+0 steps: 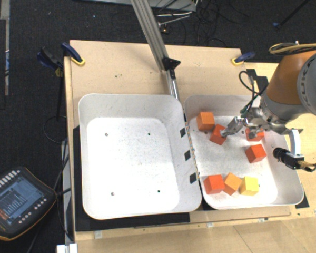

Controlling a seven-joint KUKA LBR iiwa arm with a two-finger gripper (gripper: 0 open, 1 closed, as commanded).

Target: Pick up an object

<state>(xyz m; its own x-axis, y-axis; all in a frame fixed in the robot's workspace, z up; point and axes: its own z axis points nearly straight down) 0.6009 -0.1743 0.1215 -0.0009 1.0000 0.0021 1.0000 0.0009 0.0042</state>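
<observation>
Arm [300, 83] cut off by right edge of view; only wrist end w/ orange band in frame. Gripper [236, 126] over right bin [284, 196], near its far wall: fingers too small/blurred, can't tell how they stand. Red block [255, 135] partly hidden under wrist, only a sliver showing. Red-orange block [218, 135] partly covered at fingertip; contact can't be told. Pendant [16, 202] off the bench, cut by left edge; screen text unreadable.

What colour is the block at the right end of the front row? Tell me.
Yellow: the small yellow cube, seen in the camera view.
</observation>
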